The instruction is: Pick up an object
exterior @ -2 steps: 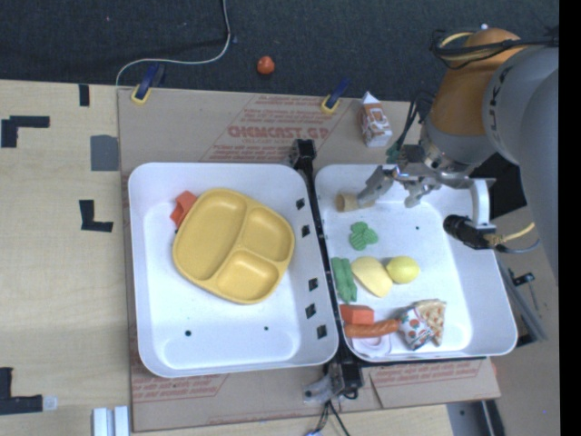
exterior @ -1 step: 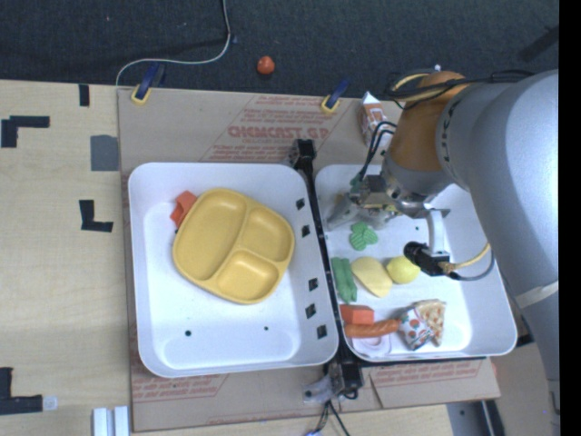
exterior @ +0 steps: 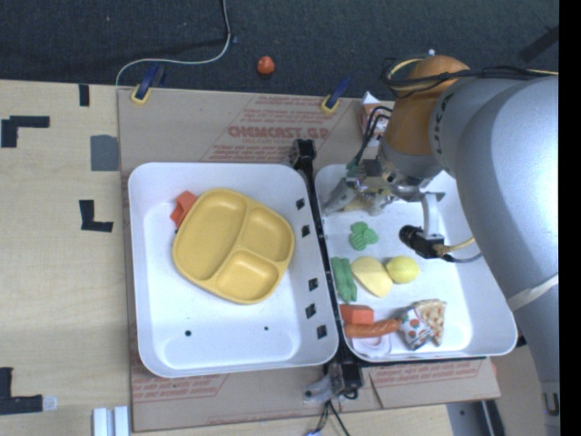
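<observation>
The right bin [exterior: 481, 321] holds several toy foods: a green broccoli piece [exterior: 363, 235], a green pea pod [exterior: 343, 278], a pale yellow wedge [exterior: 371, 276], a yellow lemon [exterior: 402, 269], an orange carrot [exterior: 374, 328] with a red piece [exterior: 357, 314] beside it, and a pizza slice [exterior: 425, 322]. My gripper [exterior: 361, 195] hangs over the far left part of the right bin, just beyond the broccoli piece. Nothing shows in its grasp. The grey arm [exterior: 508, 171] covers the bin's right side.
The left bin [exterior: 154, 334] holds a yellow divided plate [exterior: 234, 244] with an orange block [exterior: 184, 207] peeking out at its far left. A black divider [exterior: 313, 243] runs between the bins. A small orange ball [exterior: 265, 64] lies on the dark floor beyond the bench.
</observation>
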Robot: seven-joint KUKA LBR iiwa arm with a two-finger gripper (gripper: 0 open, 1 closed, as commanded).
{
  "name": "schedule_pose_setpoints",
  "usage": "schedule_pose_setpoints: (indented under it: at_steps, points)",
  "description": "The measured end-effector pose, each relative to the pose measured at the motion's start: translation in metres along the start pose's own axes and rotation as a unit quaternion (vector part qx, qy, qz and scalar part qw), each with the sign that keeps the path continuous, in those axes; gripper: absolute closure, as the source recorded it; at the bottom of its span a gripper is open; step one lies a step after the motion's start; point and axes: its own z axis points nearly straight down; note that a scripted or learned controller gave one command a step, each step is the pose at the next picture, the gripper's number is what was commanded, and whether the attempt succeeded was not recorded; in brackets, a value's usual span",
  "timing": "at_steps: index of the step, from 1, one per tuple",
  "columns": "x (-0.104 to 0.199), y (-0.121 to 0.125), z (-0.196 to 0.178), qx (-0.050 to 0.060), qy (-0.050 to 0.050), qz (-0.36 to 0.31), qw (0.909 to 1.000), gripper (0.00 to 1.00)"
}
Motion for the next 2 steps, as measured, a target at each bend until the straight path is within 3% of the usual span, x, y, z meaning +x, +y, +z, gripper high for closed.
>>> schedule_pose_setpoints:
  at_steps: [1,2]
  points:
    - [-0.027,-0.021,-0.008,0.002,-0.001,0.001,1.0000,0.00]
    - [-0.003,-0.048,-0.001,0.000,-0.001,0.000,1.0000,0.00]
